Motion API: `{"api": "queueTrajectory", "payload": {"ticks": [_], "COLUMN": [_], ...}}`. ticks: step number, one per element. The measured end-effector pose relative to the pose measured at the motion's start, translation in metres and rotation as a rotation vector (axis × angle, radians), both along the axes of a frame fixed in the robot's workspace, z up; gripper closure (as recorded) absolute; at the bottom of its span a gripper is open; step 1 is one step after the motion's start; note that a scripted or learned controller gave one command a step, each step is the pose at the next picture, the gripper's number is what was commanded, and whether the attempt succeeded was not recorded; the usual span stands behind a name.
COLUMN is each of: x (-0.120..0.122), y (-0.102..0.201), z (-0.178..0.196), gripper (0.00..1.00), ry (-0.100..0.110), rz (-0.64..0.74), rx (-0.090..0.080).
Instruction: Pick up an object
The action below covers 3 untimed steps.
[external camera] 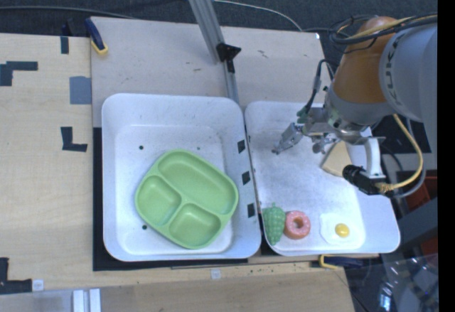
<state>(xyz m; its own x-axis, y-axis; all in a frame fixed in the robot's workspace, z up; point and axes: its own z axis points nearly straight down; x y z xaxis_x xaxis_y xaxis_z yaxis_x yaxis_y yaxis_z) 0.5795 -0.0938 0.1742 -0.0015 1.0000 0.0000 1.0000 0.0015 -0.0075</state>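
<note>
The arm (370, 76) reaches in from the right of the frame, and its gripper (288, 140) hangs over the upper part of the right bin (313, 183), tilted toward the divide between the bins. Whether it is open or closed cannot be told at this angle, and nothing shows in its grasp.

The candidate objects lie along the lower edge of the right bin, well apart from the gripper: a green strawberry-shaped toy (274, 224) in the lower left corner, a pink frosted donut (296, 225) touching it on its right, and a toy fried egg (340, 230) near the lower right corner. The left bin (121, 161) holds a green divided plate (187, 198).

This looks like the approach step, with no pick made yet. The next move calls for travelling down the frame toward one of the three toys, lining up over it and descending; the egg stands alone and seems the easier target.
</note>
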Motion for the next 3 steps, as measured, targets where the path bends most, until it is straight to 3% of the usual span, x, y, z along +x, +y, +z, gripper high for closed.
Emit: {"api": "queueTrajectory", "payload": {"ticks": [1, 2, 3], "x": [-0.010, -0.010, -0.010], "y": [-0.005, -0.005, -0.004], "z": [-0.056, -0.085, -0.075], "gripper": [0.00, 0.00, 1.00], "ry": [0.000, -0.007, -0.006], "rz": [-0.001, 0.000, 0.000], "rx": [0.000, 0.000, 0.001]}}
